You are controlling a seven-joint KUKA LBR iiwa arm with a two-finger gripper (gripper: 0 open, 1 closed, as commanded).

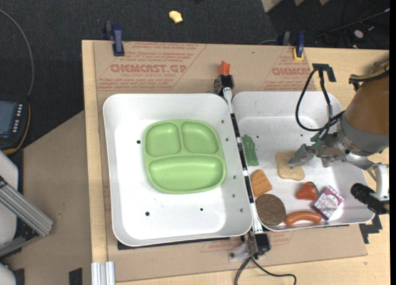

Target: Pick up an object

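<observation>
Gripper (301,157) low in right bin (272,107), directly over tan flat food piece (289,167); whether the fingers are wide or narrow cannot be told, and nothing is seen held. Near that bin's front edge: red piece (306,190), sausage (302,218), brown round patty (270,209), purple packet (328,201). Green strip (249,150) and orange cracker (261,182) by the divider. Left bin (124,172) holds green divided plate (184,156).
</observation>
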